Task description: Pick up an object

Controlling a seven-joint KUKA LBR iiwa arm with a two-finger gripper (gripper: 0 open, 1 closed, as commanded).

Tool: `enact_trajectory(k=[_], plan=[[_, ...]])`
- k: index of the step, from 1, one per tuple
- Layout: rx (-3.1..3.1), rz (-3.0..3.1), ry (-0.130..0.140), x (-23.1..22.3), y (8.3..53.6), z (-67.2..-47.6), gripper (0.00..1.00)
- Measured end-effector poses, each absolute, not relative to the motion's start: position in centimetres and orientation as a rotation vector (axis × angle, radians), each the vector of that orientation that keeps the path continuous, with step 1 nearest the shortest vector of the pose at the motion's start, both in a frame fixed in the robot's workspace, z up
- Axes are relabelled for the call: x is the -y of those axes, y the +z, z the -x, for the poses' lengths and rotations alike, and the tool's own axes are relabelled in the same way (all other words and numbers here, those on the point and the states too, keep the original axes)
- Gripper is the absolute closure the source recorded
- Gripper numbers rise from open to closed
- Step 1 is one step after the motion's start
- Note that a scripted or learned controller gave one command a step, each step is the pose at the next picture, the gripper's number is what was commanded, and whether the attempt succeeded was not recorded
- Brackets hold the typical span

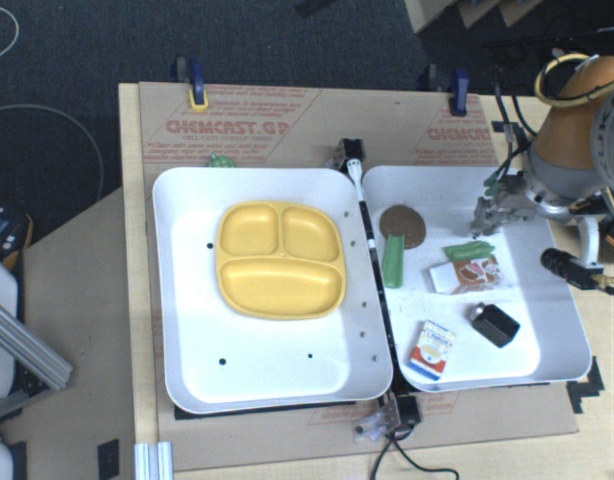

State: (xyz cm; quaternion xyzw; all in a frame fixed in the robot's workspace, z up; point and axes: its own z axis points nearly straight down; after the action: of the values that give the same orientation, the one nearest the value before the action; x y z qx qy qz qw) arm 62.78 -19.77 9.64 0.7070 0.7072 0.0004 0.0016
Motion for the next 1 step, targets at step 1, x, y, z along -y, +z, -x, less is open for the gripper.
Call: enact_trajectory(k=[1], plan=[[-2.227,-2.219,0.004,14.0,17.44,-56.3,1.0]])
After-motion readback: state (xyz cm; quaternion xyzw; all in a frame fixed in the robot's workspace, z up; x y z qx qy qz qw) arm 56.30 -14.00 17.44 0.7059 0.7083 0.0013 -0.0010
